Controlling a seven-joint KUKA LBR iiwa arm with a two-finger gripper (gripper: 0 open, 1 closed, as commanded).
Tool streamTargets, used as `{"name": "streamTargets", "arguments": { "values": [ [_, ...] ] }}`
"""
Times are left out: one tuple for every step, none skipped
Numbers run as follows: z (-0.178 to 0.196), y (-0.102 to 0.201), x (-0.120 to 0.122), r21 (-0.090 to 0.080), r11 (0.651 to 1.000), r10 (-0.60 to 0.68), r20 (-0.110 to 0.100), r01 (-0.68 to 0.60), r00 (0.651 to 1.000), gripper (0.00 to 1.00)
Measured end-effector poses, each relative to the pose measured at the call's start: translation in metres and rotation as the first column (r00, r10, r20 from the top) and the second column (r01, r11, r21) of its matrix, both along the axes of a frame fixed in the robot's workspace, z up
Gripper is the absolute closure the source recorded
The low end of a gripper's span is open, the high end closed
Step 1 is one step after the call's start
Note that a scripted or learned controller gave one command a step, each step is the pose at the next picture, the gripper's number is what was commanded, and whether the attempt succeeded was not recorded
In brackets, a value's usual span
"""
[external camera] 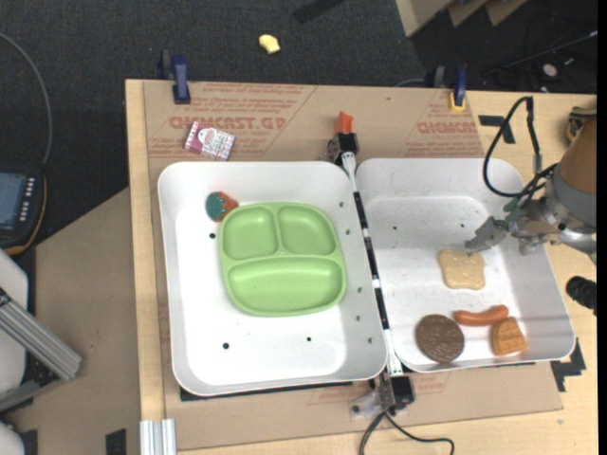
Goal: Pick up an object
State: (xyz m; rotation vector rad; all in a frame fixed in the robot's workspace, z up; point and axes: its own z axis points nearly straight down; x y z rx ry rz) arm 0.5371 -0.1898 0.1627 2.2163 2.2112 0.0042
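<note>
Hand (486,235) sits low in the right bin (417,183), reaching in from the right, fingers pointing left; whether they are spread or closed, cannot tell. Nothing visibly between them. Just below the tip: pale toast (462,269), lying flat, no clear long axis. Nearer the front wall: sausage (482,317), long axis left-right with a slight tilt, round brown cookie (440,337) to its left, orange piece (508,337) just below it. Left bin (190,282): green tray (281,258), long axis left-right; small red-green item (221,205) at its back-left corner.
</note>
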Motion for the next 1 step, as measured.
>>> {"name": "streamTargets", "arguments": {
  "values": [
    [-0.0797,0.0417,0.0109,0.004,1.000,0.005,-0.007,-0.005,1.000,0.00]
  ]
}}
